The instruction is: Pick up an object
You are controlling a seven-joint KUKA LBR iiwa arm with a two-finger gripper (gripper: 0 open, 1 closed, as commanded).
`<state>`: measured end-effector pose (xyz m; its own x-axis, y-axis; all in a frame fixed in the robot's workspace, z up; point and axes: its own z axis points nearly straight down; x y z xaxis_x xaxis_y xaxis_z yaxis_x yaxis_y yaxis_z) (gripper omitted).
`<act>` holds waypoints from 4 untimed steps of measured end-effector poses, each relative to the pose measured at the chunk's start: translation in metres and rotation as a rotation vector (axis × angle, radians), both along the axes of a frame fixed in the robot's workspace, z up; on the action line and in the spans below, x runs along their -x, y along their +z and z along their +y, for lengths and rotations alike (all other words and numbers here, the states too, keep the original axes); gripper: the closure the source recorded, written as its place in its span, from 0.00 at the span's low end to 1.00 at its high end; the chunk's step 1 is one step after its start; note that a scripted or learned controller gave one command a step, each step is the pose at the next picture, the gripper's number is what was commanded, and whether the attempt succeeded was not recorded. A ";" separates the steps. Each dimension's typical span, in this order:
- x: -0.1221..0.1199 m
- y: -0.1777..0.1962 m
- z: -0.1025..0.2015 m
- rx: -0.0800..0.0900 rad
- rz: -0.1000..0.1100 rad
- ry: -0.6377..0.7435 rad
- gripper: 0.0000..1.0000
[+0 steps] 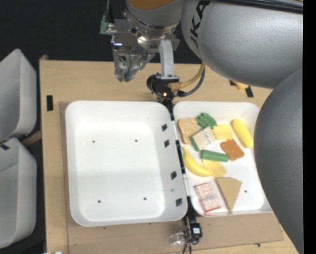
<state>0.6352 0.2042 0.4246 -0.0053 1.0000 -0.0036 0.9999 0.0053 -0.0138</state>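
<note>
The right bin (253, 110) holds a pile of toy food. In it lie a yellow banana (196, 165), a yellow corn cob (242, 133), a green leafy piece (205, 120), a green stick (214, 155), a tan cracker (188, 127), a red-and-white packet (203, 139), an orange slab (232, 149), a pink box (207, 196) and a tan wedge (230, 191). My gripper (128, 70) hangs high over the bench's far edge, above the left bin's back rim and well left of the food. I see nothing in it.
The left bin (73, 157) sits beside the right one, with a black clip strip (175, 157) along their shared wall. The arm's big grey body (253, 36) covers the upper right and overhangs the right bin. White housings (7, 142) stand at the far left.
</note>
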 end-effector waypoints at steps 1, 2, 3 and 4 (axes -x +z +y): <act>-0.039 0.104 0.018 -0.006 -0.028 -0.001 1.00; -0.033 0.129 -0.076 -0.001 -0.019 -0.013 1.00; 0.043 0.127 0.001 -0.005 -0.014 0.005 1.00; 0.103 0.041 0.019 0.000 -0.003 0.001 1.00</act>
